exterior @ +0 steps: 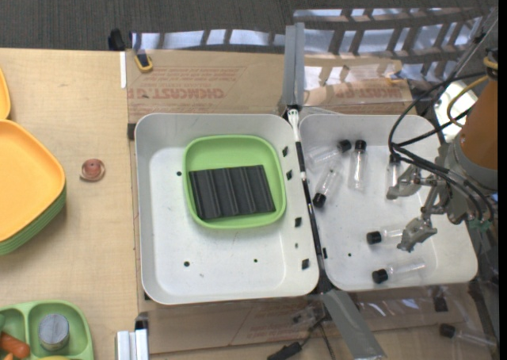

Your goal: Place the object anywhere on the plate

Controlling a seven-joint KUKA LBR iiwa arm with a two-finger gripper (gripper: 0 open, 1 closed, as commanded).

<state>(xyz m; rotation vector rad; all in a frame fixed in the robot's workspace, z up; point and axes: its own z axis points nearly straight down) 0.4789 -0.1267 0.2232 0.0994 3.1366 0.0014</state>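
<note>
Over the right bin (467, 267) the gripper (410, 209) hangs, fingers spread apart and released, nothing between them. One finger (402, 182) sits near the vial (394, 168) at the far side, the other (416, 235) lies just beside a black-capped vial (384, 235). Closer to the camera than the jaws rests another vial (394, 273). Well to the left of the jaws lie three more vials (359, 162), (326, 189) and (329, 152). Further left still, in the left bin (158, 271), the green plate (234, 152) carries a dark ribbed slab (234, 192). Behind the bins, cardboard (190, 90) shows upside-down red lettering; it looks like "CHEMCYST", though I cannot read it surely.
</note>
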